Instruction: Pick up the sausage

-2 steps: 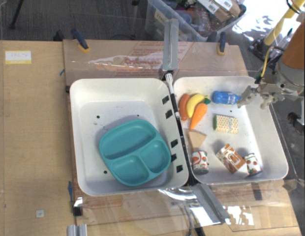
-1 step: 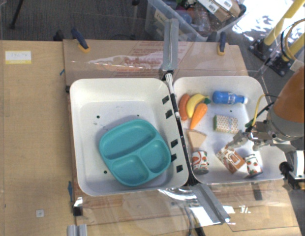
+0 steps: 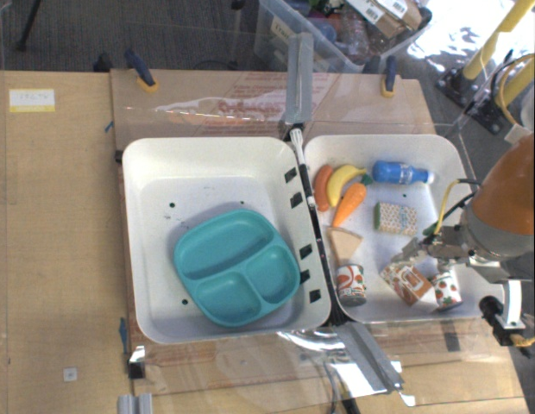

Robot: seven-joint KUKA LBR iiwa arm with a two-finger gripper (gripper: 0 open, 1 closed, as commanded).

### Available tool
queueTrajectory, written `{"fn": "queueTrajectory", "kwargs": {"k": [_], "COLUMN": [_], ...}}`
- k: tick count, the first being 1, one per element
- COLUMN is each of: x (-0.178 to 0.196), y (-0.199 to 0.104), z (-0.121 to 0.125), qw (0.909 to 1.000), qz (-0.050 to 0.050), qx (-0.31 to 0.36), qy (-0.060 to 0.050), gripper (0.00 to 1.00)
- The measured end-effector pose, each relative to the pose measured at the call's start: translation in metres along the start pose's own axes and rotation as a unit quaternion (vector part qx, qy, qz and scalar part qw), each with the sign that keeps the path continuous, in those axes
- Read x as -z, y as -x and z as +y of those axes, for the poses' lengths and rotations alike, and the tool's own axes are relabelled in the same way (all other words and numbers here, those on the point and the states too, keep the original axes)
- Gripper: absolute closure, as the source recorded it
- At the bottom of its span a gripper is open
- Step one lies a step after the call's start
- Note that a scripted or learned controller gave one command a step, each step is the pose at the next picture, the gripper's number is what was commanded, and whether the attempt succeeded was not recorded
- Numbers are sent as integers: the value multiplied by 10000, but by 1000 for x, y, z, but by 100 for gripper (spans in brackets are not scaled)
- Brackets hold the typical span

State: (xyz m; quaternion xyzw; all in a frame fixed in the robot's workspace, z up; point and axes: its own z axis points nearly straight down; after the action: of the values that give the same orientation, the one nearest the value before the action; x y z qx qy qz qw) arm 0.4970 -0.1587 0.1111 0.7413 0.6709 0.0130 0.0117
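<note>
Bench surface [image 3: 52,231] of pale wood stretches farthest to the left of the gripper [image 3: 433,247], bearing both white bins. Nearer, but well apart from the gripper on its left, the left bin [image 3: 142,166] holds a teal divided plate [image 3: 237,267]. A dark divider [image 3: 304,222] separates it from the right bin [image 3: 384,144], over which the gripper hangs. The sausage [image 3: 322,186], reddish and curved, lies against this bin's left wall, to the upper left of the gripper and well away from it. Just right of the sausage, and touching it, sits a yellow banana [image 3: 343,179], with an orange carrot [image 3: 349,203] slanting beneath. Lower, left of the gripper, a tan wedge [image 3: 344,243] rests above a small red-and-white can [image 3: 351,284]. A blue bottle [image 3: 401,173] lies up from the gripper, and a speckled block [image 3: 395,218] sits near its upper left. A brown-and-white packet [image 3: 405,283] lies just below the gripper, with a small printed cup [image 3: 447,290] just beside it to the lower right. Whether the gripper is spread or closed cannot be told; nothing is visibly held in it. The arm's orange band [image 3: 513,192] rises to the gripper's right.
</note>
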Motion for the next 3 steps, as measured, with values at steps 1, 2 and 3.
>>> {"fn": "queueTrajectory", "kwargs": {"k": [1,2,3], "x": [-3,-6,-5], "y": [-57,-21,-22], "z": [-6,105,72], "qw": [9835,9850,9846], "qz": [-52,-25,-19], "qx": [-1803,-1724,-1744], "qy": [165,76,117], "gripper": [0,0,0]}}
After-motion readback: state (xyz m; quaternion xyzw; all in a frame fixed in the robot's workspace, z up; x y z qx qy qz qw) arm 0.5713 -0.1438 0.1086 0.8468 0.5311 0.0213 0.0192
